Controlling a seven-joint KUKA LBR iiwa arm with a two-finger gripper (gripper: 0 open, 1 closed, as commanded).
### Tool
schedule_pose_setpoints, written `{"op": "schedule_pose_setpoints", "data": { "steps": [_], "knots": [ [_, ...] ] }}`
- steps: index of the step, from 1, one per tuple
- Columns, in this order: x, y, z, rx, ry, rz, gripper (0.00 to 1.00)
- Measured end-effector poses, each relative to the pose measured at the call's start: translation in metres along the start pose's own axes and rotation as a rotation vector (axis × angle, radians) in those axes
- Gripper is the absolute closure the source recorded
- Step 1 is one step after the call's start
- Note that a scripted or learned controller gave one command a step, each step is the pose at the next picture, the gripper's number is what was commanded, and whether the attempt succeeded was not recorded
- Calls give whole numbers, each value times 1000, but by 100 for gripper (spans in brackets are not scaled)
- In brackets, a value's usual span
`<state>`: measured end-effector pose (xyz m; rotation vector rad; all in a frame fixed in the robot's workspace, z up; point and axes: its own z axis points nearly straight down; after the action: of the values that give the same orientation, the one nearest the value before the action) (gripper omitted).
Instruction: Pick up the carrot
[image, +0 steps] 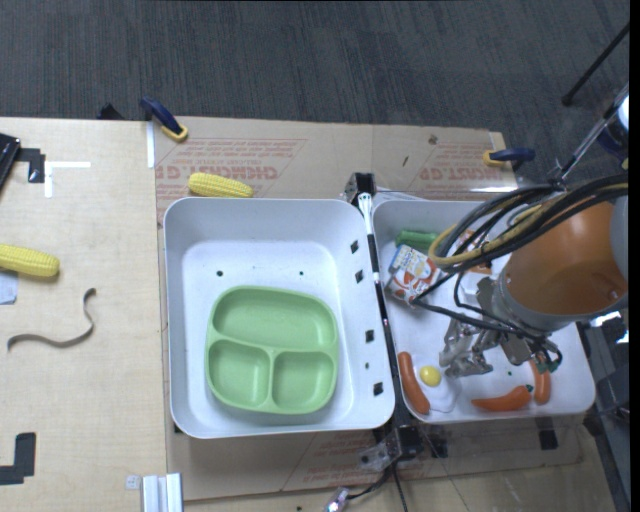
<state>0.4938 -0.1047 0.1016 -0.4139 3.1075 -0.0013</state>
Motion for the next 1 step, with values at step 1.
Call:
{"op": "schedule_pose_setpoints", "data": {
  "steps": [1],
  "knots": [
    [-1,4,9,-2,2,-243,100]
  ]
}}
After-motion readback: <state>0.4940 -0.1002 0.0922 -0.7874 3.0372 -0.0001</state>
